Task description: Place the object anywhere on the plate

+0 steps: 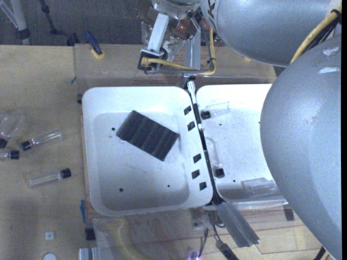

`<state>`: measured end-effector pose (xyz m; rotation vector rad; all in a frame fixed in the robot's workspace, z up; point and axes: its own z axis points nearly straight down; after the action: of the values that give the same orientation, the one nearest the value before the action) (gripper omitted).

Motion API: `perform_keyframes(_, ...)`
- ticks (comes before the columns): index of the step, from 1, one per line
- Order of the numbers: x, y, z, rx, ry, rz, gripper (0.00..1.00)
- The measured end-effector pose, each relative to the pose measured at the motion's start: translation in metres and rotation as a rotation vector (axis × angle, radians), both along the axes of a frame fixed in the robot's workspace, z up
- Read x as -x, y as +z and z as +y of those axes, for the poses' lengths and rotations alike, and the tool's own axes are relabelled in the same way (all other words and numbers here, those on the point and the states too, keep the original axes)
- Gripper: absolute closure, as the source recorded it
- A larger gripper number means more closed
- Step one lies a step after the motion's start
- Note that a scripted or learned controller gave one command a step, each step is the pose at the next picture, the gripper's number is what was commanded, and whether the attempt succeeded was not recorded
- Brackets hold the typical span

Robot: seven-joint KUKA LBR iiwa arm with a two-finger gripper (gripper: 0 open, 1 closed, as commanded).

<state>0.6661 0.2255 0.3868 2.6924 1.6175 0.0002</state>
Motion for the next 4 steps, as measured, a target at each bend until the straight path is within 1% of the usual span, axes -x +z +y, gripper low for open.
perform_keyframes(1,0.006,-0.177,-0.002,0.0,-0.26,0.005,1.0)
perform_keyframes(2,0.008,-0.081,0.001,-0.001,0.279,0.0,1.0)
perform_keyframes(3,0.0,0.037,0.0,0.0,-0.084,0.001,1.0)
perform_keyframes(4,-0.001,0.048,-0.002,-0.003,-0.6,-0.001,1.0)
